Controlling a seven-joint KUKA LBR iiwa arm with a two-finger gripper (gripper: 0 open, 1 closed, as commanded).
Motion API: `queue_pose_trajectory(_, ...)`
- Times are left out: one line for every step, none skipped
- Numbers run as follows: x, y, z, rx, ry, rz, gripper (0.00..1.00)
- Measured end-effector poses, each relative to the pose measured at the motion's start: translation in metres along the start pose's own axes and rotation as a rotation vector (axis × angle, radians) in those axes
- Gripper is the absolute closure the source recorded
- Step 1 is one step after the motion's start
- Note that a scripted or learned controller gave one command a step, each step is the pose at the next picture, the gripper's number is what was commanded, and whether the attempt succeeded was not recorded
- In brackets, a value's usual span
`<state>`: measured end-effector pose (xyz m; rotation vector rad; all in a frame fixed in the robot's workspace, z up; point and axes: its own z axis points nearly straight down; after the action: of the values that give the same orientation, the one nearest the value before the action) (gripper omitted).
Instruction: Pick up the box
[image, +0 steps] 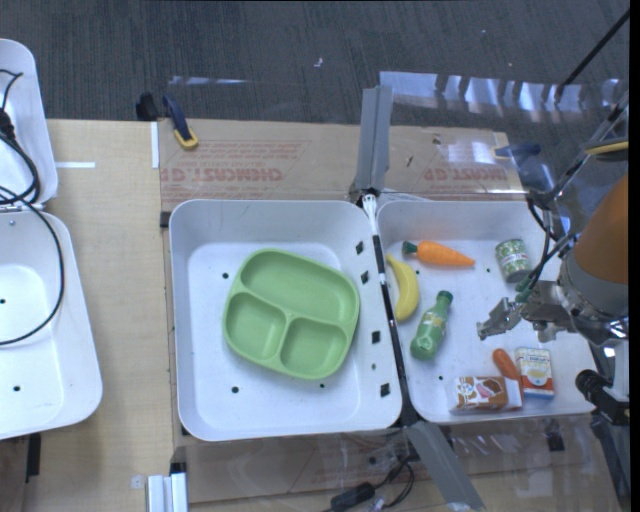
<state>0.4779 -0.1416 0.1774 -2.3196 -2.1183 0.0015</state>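
Far left edge: white plastic shapes (40, 330) with black cables (30, 180) looped over them, resting on the desk (120, 200). A small blue-and-yellow clamp (180, 125) sits at the desk's far edge.

Left bin (190, 400): holds a green divided plate (291, 313), three compartments, lying flat near the middle, tilted slightly in plan. Nothing on the plate.

Grey divider post (374, 140) stands at the back, between the two bins.

Right bin (425, 405): yellow banana (404, 288) just beside the left wall, lying lengthwise. Green bottle (431, 325) just right of it, on its side, cap pointing away from the camera. Orange carrot (441, 255) near the back, green stem end to the left. Green can (513, 259) at the back right, on its side.

Front of right bin: brown-and-white packet (487, 394) flat near the front rim. A small orange piece (506, 363), possibly a second carrot, lies touching or just above it. The box (536, 372), white with blue and orange print, lies flat just right of that piece, near the front right corner.

Hand (500, 320): hovers over the right half of the right bin, behind and slightly left of the box, apart from it. Fingers look spread, released, nothing between them, though the tips are small and blurry. Grey arm with orange band (610, 240) comes in from the right edge.
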Motion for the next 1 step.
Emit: queue_pose_trajectory(-0.0696,0.0061,-0.0234,0.0,-0.001,-0.035,0.0)
